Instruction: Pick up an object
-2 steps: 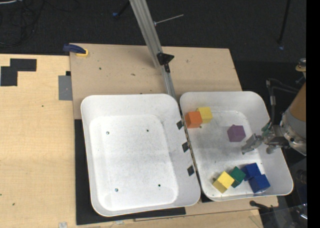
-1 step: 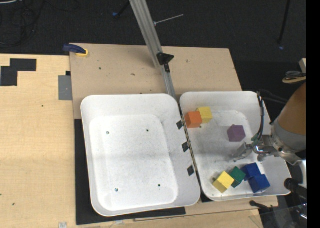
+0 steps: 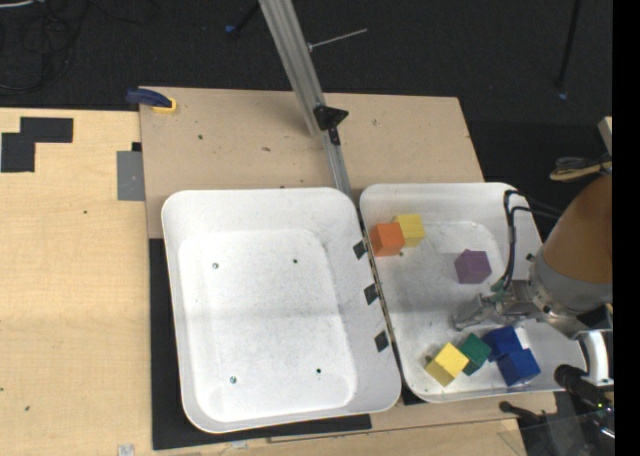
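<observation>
Arm enters from 3 o'clock; gripper [image 3: 470,316] sits low in the right bin [image 3: 440,194], fingers pointing toward 9 o'clock; cannot tell whether they are spread or closed, nothing visibly between them. Purple cube [image 3: 473,266] just at 12 o'clock of the gripper. Orange cube [image 3: 388,238] touches a yellow cube [image 3: 410,228] toward 10 o'clock. At 6 o'clock: second yellow cube [image 3: 446,363], green cube [image 3: 474,353], 2 blue cubes [image 3: 512,354] clustered. Left bin [image 3: 180,214] at 9 o'clock.

The end effector [image 3: 470,316] hangs over the right bin [image 3: 440,199] (near the blue block [image 3: 514,354]).
</observation>
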Robot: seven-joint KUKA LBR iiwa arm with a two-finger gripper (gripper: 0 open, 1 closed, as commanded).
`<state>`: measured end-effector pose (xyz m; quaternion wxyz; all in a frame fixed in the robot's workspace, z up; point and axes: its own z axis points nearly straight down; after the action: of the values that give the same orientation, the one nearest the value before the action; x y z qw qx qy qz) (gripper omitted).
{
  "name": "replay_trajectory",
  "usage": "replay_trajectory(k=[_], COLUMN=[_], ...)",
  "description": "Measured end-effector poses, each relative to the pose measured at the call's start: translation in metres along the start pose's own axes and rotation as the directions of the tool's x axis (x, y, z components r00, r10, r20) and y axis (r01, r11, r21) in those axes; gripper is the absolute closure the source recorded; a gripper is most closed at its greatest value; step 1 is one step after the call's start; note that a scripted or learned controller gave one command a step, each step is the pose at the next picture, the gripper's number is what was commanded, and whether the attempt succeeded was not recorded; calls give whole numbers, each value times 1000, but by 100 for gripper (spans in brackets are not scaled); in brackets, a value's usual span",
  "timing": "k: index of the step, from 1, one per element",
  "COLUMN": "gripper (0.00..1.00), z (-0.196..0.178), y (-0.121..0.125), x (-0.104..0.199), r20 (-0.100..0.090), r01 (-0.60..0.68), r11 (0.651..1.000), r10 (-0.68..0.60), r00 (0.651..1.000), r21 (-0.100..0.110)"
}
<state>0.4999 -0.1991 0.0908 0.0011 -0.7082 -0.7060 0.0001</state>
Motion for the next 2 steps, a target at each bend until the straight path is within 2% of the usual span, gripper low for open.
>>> replay_trajectory(k=[1,2], gripper=[100,100], z=[-11,-54], y=[0,2], x=[-1,3], r20=[-2,1], r01=[-7,4], r11=[1000,1000], r10=[7,-4], r00=[1000,1000], r21=[1,-3])
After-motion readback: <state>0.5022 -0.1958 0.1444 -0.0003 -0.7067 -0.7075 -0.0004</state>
